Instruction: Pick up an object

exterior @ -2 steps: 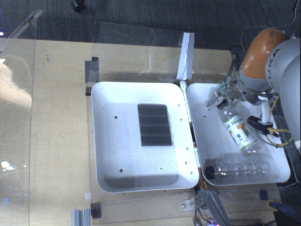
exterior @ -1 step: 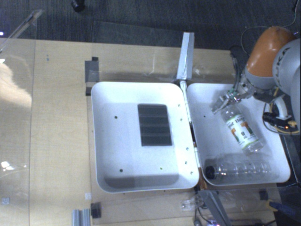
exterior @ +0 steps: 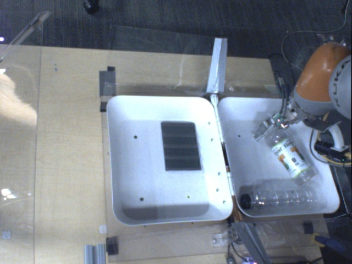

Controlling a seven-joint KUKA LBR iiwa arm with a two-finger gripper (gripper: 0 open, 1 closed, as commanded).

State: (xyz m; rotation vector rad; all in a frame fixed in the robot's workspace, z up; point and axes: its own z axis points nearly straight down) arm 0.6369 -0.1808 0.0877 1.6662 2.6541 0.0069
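Looking from left to right, the left bin [exterior: 118, 147] comes first, sitting on the counter [exterior: 60, 164]. It has a dark ridged block [exterior: 180, 146] lying flat near its middle. Nothing is touching that block.

Next is the right bin [exterior: 236, 111]. A big clear bottle with a black cap [exterior: 278, 198] lies on its side along the edge at 6 o'clock. Above it, a small clear bottle with a label [exterior: 289, 155] lies tilted, with its top pointing toward 10 o'clock.

The gripper [exterior: 276, 124] is down low in the right bin, right at the top end of the small bottle. It looks to be touching or almost touching it. From the gripper, the rest of the small bottle stretches away toward 5 o'clock. I cannot tell if the gripper is spread or pressed together, since that part is too small and shiny to read.

I think the job is not done yet. The bottle seems to rest on the bin floor, so nothing has been lifted. What is left is to get a firm hold and raise it.
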